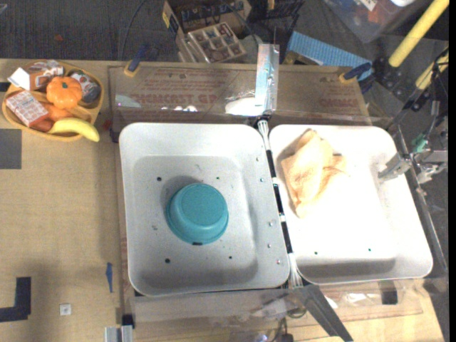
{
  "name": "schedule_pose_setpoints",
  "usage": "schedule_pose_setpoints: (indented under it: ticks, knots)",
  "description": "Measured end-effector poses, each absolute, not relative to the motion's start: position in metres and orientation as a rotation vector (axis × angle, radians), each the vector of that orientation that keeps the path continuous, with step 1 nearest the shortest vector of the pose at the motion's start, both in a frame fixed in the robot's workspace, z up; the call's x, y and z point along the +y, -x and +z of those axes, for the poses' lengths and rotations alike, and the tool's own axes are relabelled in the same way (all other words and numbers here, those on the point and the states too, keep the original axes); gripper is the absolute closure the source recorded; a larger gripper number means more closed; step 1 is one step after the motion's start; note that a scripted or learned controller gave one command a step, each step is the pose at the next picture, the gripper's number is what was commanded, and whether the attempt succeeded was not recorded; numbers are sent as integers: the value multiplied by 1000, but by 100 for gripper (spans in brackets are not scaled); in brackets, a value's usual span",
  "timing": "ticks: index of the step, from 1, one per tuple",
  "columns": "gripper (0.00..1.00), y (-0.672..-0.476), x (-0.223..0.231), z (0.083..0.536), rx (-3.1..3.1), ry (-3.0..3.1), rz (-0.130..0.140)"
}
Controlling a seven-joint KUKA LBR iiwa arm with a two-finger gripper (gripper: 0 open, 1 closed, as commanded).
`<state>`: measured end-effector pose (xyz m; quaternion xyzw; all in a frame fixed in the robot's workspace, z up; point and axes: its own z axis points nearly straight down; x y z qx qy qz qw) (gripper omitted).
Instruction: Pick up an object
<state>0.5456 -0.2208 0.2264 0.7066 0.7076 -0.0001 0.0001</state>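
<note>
White bins: teal bowl left, tan cloth right.

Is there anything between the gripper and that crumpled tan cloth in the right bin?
Nothing visible. The gripper sits at the right white bin's right edge, and only bare bin floor lies between it and the crumpled tan cloth.

One fixed overhead camera (slanted) overlooks both bins.
</note>
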Motion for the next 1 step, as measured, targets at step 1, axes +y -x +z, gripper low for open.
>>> schedule_pose_setpoints:
  ticks: [1]
  knots:
    - [0, -577, -167, 140, 2376, -2055, 0]
